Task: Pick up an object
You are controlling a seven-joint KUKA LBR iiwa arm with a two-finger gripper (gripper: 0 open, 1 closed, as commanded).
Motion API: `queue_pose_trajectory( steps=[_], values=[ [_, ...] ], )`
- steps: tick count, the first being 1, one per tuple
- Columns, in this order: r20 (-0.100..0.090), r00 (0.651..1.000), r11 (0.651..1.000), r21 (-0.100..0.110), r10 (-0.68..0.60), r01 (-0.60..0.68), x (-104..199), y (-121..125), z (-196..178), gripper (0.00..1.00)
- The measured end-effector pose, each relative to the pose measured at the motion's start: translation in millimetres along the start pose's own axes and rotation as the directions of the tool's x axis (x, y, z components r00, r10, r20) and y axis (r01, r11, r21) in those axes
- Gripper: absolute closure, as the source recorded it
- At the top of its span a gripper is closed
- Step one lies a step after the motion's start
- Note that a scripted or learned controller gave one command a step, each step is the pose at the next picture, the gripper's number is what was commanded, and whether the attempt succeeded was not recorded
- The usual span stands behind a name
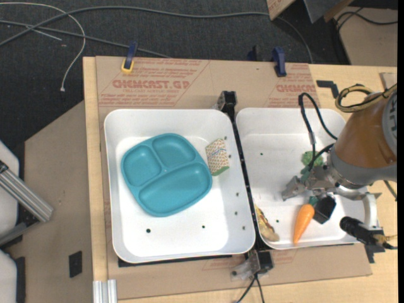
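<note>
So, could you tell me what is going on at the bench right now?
The arm reaches from the right over the right bin, with its pincer low among a few items there. An orange carrot lies just below it, and something green sits beside it. A small tan piece lies at that bin's front left corner. The left bin holds a blue tray and a patterned packet. Nothing looks lifted yet.

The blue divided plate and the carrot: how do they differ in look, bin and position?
The blue divided plate is broad, flat and teal, with three compartments; the carrot is small, slim and orange, tapering to a point. The plate lies in the left bin, well away from the arm; the carrot lies in the right bin, near its front edge, just below the gripper. Both rest on a white bin floor, neither lifted.
</note>
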State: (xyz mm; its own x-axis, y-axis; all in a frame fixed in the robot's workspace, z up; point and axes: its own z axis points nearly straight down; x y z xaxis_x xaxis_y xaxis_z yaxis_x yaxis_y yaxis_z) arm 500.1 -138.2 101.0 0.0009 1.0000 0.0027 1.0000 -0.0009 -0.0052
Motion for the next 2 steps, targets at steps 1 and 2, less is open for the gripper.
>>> queue_pose_trajectory(
  steps=[1, 2],
  values=[
    [0.001, 1.0, 1.0, -0.005, 0.0, 0.0, 0.3, 0.8, -13.0, 1.0],
    [0.003, 1.0, 1.0, -0.007, -0.001, 0.001, 1.3, -8.4, -61.0, 1.0]
  ],
)
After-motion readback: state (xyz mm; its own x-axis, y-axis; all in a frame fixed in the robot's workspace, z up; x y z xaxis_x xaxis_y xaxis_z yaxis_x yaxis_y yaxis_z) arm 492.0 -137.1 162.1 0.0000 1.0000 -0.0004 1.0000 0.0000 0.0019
